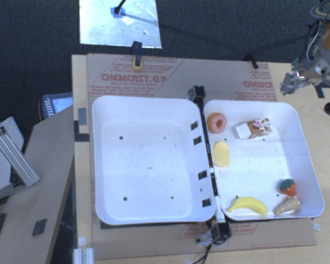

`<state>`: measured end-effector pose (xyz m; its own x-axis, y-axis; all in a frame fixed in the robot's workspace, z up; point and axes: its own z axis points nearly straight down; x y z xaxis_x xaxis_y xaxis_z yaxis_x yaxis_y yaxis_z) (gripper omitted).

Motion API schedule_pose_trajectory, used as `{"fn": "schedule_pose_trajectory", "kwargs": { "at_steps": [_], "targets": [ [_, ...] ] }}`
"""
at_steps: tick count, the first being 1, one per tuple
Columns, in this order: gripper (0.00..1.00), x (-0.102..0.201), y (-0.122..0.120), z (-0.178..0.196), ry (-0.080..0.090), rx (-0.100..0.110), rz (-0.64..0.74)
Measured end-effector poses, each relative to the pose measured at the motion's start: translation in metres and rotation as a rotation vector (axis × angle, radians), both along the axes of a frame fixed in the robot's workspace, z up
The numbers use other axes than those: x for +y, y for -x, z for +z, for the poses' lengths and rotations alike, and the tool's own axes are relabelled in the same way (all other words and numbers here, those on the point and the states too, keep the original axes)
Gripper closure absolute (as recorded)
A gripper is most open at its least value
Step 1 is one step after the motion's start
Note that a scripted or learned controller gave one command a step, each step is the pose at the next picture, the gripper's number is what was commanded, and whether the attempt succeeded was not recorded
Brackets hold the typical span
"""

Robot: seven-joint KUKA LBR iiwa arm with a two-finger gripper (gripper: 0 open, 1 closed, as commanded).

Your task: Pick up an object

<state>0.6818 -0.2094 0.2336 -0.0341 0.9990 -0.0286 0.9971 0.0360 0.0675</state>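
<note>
The right bin point(302, 147) holds several objects. A pink-glazed donut point(216, 122) lies at its back left, with a white and red packet point(253, 128) beside it. A pale yellow oval piece point(221, 154) rests against the left wall. Along the front lie a banana point(247, 204), a tan cone-shaped piece point(287, 205) and a red strawberry point(287, 187). My gripper point(293, 83) hangs at the far right, above the bench behind the right bin's back right corner, apart from every object.
The left bin point(148, 158) sits beside the right one, joined by black clips point(201, 142) along the divider. Both bins rest on a cardboard sheet point(170, 76). A yellow clamp point(137, 59) stands at the back edge.
</note>
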Motion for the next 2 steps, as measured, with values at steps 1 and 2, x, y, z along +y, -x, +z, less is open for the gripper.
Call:
{"fn": "schedule_pose_trajectory", "kwargs": {
  "at_steps": [1,2],
  "targets": [
    [1.0,0.0,-0.001,0.011,0.002,-0.004,0.002],
    [1.0,0.0,-0.002,0.023,0.003,-0.008,0.004]
  ]
}}
